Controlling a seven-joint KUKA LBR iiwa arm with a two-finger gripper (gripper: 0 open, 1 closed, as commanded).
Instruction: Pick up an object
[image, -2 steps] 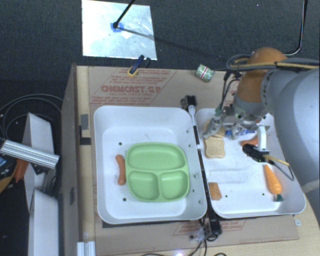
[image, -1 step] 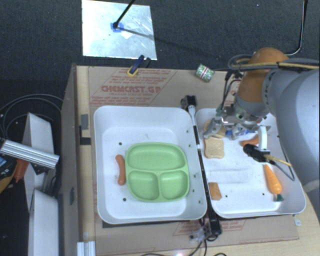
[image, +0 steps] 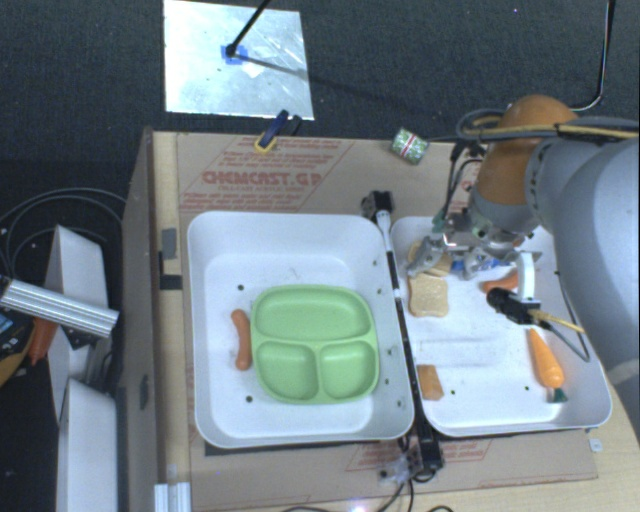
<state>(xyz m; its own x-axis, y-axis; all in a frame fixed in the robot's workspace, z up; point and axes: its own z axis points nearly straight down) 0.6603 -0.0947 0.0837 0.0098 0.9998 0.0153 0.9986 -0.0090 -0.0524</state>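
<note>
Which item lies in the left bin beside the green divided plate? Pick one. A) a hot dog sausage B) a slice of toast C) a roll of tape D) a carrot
A: the sausage lies just off the left edge of the green divided plate in the left bin, while the toast and carrot lie in the right bin.
</note>
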